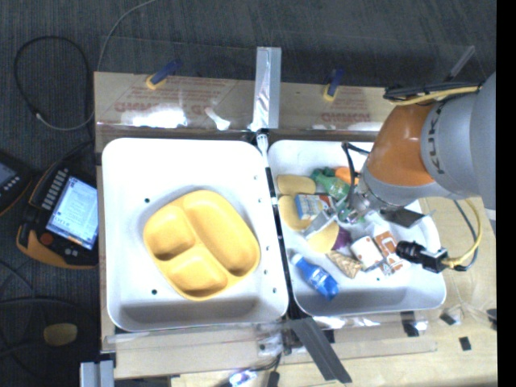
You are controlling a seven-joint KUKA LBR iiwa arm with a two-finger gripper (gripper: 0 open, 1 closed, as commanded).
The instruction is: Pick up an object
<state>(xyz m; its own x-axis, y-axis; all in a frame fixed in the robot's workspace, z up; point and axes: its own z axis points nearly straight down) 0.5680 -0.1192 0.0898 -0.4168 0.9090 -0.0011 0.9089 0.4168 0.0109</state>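
The right bin point(363, 301) holds a heap of small objects. Among them are a blue bottle point(316, 276) near the front, a yellow piece point(294, 185) at the back left and a green item point(326, 180) beside it. There is also a grey-blue packet point(306, 206), a purple scrap point(345, 236), a brown packet point(345, 263) and a white and red box point(375, 252). My gripper point(351, 210) hangs low over the middle of this heap, just right of the grey-blue packet. The grey and orange arm point(411, 156) covers the bin's back right part.
A yellow divided tray point(201, 240) lies in the left bin point(129, 160). The ridge between the two bins point(274, 216) runs close to the left of the heap. A handheld control pendant point(68, 212) rests on the floor to the left of the bench.
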